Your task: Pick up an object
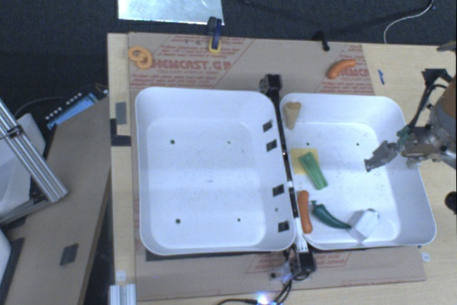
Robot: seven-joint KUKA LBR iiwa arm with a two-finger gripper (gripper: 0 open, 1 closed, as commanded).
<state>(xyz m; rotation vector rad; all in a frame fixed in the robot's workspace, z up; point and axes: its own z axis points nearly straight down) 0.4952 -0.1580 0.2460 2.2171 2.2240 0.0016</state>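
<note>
Counted two shallow white bins, a left bin [207, 168] and a right bin [357, 118], side by side on one worktop [235, 53]. Counted five loose things in the right bin: one tan cone [292, 111], one flat green piece [313, 171] lying on one yellow square [300, 156], one dark green pepper-like piece [330, 216], and one white block [365, 224]. Found one orange carrot-like stick [305, 211] on the divide between the bins. Counted two more things outside the bins on the worktop: one orange ring [140, 56] and one orange sausage shape [340, 68]. Noted one yellow-and-blue clamp [214, 35] at the far edge. Saw one hand [378, 156].
</note>
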